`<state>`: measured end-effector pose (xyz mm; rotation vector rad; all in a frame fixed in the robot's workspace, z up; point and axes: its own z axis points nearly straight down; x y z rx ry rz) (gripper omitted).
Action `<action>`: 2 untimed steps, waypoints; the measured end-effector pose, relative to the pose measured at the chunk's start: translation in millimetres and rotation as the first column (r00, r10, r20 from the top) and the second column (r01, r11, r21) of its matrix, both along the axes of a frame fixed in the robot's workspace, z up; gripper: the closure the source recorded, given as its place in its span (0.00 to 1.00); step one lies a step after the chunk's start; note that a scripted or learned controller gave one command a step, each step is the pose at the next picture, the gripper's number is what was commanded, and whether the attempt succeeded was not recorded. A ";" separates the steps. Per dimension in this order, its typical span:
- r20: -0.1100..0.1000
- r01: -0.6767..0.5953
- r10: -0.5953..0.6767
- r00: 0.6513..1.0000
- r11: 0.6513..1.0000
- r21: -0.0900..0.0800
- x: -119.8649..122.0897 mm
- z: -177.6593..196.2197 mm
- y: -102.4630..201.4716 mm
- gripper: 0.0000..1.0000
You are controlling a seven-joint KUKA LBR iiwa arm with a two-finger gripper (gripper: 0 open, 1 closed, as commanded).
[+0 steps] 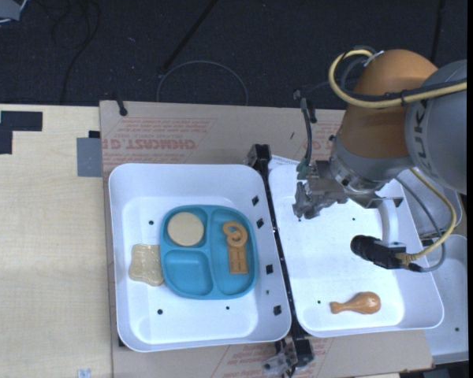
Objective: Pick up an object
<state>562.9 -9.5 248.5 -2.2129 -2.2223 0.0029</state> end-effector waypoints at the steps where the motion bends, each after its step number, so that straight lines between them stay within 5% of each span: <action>1: 0.000 0.000 0.000 1.000 1.000 -0.001 -3.9 -8.4 43.5 1.00; 2: -0.001 0.000 0.000 1.000 1.000 -0.001 -24.2 -14.0 89.8 1.00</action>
